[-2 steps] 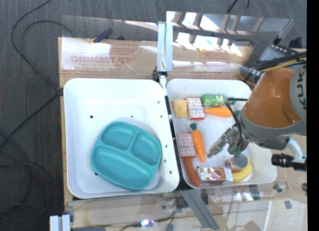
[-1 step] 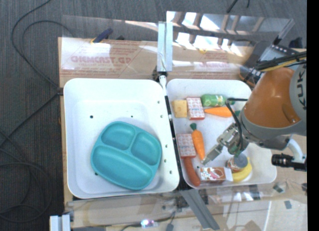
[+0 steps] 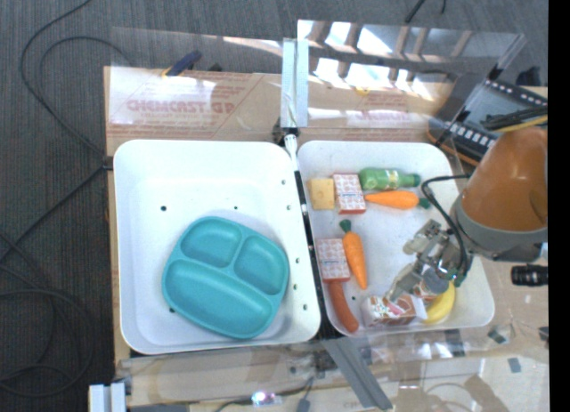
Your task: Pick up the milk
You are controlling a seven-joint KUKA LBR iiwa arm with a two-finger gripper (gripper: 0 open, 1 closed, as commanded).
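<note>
Milk [image 3: 389,311] just below hand [image 3: 424,270], beside banana [image 3: 441,305].

I count two bins [image 3: 125,223], one teal plate [image 3: 226,276], two carrots [image 3: 356,259], two cracker boxes [image 3: 349,193], one banana [image 3: 443,305].

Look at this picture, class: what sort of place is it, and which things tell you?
Probably a robot lab or test bench: two white bins sit side by side, toy food like carrots fills one, and cables trail across the carpet.
</note>
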